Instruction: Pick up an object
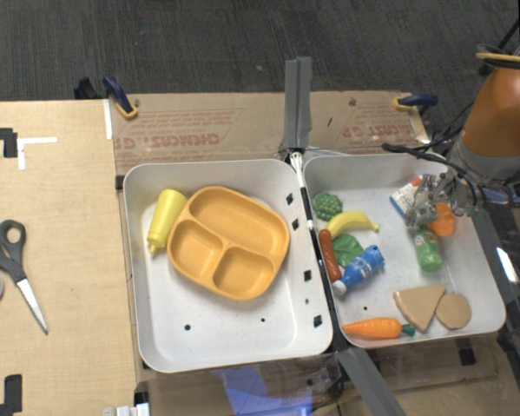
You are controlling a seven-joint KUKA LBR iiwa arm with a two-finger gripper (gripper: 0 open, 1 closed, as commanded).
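Over the right bin (480, 261), at the frame's right, the hand (432, 201) hangs low among toys; whether it pinches anything, I cannot tell. An orange piece (443, 225), green bottle (428, 253) and banana (351, 221) crowd nearby.

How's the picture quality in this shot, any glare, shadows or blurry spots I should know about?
In the camera view, lighting is even and soft, with faint shadows under the yellow tray and banana; the gripper area looks slightly smeared, so its detail is hard to read; a bluish-white glare patch sits on the bench front; the scissors are sharp.
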